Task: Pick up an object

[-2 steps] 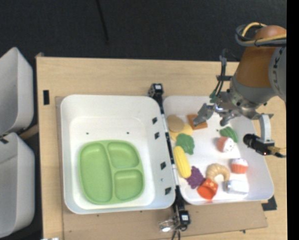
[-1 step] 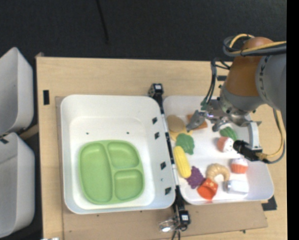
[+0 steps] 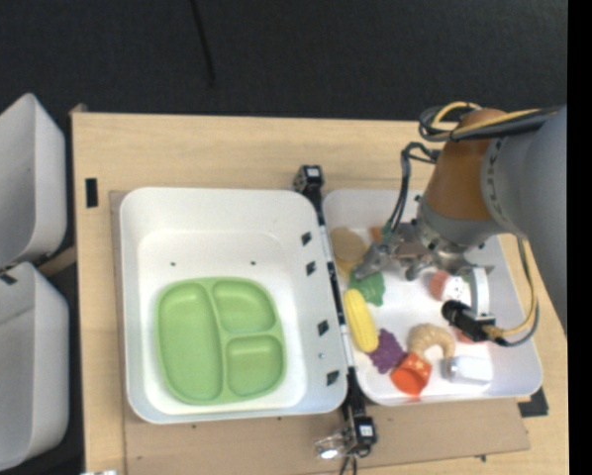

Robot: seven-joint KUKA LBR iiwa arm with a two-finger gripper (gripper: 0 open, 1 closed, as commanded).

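place: looks like a robotics lab
bench: plain wooden bench (image 3: 227,146) against a dark backdrop
bins: two white bins (image 3: 138,265) clipped side by side
arm: big KUKA arm (image 3: 504,166), cables hanging loose
props: plastic toy food (image 3: 360,320), green divided tray (image 3: 220,338)

The arm (image 3: 484,181) covered much of the right bin (image 3: 514,364). Its gripper (image 3: 390,255) was too blurred to read, and a reddish object (image 3: 436,285) beneath it stayed partly hidden.

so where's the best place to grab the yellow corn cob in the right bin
Across the middle of the yellow toy corn cob, coming straight down from above. It lies flat and long, running along the left wall of the right white bin, so fingers should probably close across its narrow width. The purple grape toy crowds its lower end.
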